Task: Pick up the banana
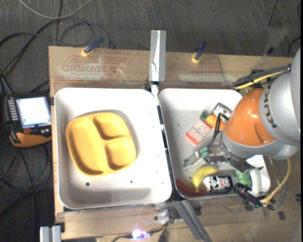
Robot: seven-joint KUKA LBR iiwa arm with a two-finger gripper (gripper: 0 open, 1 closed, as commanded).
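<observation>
Camera view shows me the banana lying near the front edge of the right bin, beside a dark bottle and a red item, with the hand just above it under the orange wrist. I cannot tell the hand's state. I judge this the approach step; next I need a straight descent centred on the banana, clear of the bottle.

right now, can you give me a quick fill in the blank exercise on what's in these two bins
1. The yellow divided tray lies in the ____ bin.
2. The banana lies in the ____ bin.
3. The tray has ____ compartments.
4. The band above the arm's wrist is ____.

Missing words: left; right; three; orange
</observation>
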